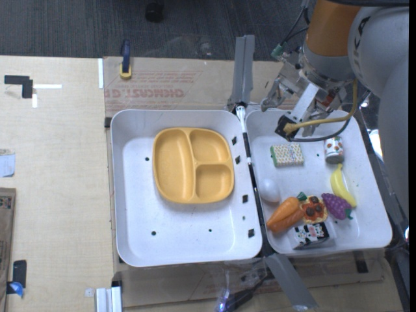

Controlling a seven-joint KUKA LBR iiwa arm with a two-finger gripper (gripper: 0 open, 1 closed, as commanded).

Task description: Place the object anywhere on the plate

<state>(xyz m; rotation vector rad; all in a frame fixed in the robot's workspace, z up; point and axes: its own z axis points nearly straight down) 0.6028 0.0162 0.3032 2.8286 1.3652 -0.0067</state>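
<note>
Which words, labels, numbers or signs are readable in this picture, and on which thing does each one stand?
"CHEMCAST": red, upside down, on the cardboard behind the left bin.
A smaller red line above it on the cardboard: too blurred to read.
Label on the can: too small to read.
Print on the black-and-white box: too small to read.
The plate: no text.

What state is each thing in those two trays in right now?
Yellow plate: flat in left bin, nothing on it.
Banana: lying in right bin.
Carrot: lying in right bin.
Grapes: lying beside banana.
Dotted block: lying flat, right bin.
</note>
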